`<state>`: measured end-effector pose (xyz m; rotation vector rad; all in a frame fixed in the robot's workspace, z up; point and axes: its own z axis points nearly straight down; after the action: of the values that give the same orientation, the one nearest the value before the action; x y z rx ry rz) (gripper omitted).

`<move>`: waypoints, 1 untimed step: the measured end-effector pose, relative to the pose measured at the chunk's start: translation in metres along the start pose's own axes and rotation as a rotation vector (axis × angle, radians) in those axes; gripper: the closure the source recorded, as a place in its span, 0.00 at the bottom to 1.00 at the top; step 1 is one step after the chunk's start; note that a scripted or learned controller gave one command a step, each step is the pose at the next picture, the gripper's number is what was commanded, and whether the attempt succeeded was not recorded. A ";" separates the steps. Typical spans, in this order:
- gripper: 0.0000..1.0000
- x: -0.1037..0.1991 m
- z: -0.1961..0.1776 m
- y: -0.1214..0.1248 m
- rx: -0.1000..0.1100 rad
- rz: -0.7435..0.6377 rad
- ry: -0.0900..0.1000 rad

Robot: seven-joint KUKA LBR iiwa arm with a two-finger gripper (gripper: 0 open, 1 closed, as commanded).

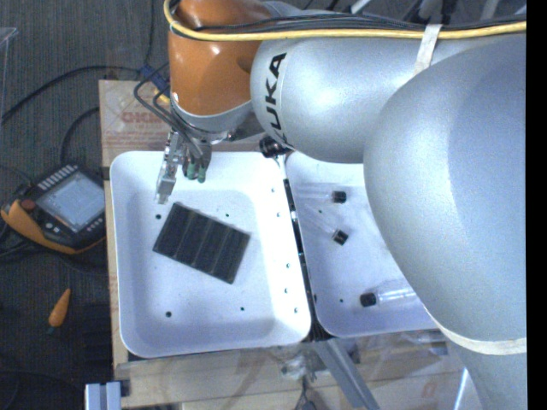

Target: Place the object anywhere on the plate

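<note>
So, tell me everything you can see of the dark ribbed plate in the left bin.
The dark plate is a flat, near-black rectangle with parallel grooves dividing it into strips, matte like plastic or rubber. It lies flat on the floor of the left bin, turned at a slant, clear of the walls. The gripper hangs just above its upper left corner.

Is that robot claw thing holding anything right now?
Nothing is held. The end effector hangs above the left bin, its fingers apart with nothing between them, beside the dark ridged plate.

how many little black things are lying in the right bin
3: one near its top, one just below that, one lower down beside a clear tube. The arm covers much of the right bin, so more may be hidden.
</note>
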<state>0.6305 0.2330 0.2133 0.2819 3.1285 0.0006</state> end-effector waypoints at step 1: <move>1.00 0.029 0.002 -0.004 0.000 0.378 0.003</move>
<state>0.6012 0.2338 0.2110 0.8653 3.0224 0.0004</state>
